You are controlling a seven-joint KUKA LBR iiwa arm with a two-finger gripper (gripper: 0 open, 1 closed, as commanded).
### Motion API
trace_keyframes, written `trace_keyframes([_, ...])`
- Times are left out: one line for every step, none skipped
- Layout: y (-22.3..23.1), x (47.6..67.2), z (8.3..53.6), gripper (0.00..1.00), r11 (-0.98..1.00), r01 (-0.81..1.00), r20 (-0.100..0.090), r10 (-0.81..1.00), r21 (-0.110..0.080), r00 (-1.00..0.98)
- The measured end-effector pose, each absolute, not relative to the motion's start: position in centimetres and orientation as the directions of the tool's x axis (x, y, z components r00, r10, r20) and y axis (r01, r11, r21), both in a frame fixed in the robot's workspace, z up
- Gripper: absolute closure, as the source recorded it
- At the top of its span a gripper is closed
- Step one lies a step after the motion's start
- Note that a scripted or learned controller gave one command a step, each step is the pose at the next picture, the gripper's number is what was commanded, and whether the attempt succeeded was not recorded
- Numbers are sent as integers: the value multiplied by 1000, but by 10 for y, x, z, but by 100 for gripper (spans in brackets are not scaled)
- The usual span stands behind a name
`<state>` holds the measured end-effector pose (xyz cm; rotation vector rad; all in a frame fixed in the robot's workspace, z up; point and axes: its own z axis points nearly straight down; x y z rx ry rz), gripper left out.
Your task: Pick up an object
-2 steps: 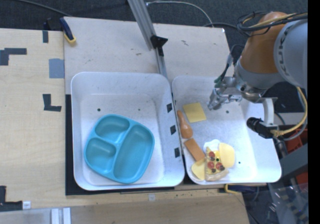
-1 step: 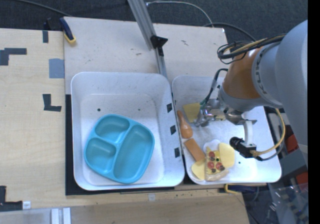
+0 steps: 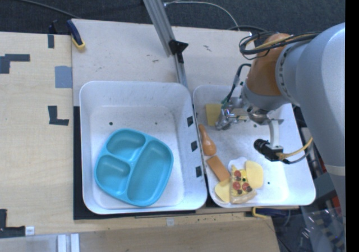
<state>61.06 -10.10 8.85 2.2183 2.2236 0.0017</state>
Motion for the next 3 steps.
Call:
trace_keyframes([-105,639,88,100,3,1000,1,1000,0,-3])
trace_keyframes([-141,677,87,100,2,999,12,1000,-34,-2])
trace_keyframes([-197,675,87,100,-1,999,14,1000,-36,1])
